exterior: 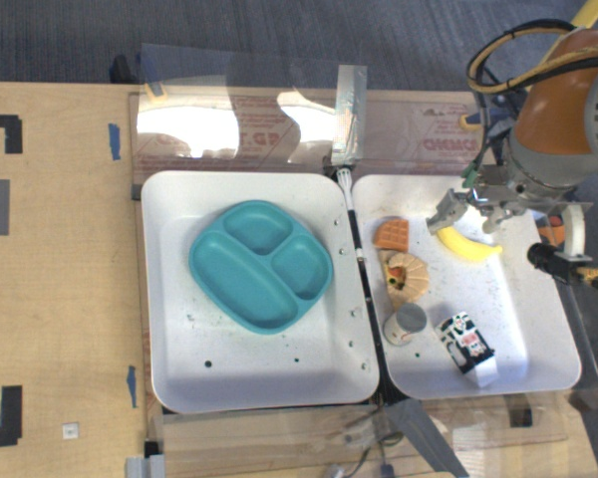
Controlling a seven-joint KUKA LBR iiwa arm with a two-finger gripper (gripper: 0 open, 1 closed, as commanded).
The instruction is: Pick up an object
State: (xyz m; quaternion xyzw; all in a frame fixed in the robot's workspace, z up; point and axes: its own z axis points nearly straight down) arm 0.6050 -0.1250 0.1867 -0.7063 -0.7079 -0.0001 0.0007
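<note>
Teal divided plate [262,264] fills the left bin [169,366]. Right of it lie a waffle [391,234] and a black-and-white carton [465,342], print unreadable. Farther right, the banana [468,248] stretches left-right beneath the gripper [470,210], fingers spread, holding nothing.

I see the wooden bench [50,297] filling the left and lower frame, with two shallow white bins on it, side by side: the left bin [169,366] at centre, the right bin [538,352] at right. Black tape marks [8,132] and blue tape bits [114,139] dot its left part.
</note>
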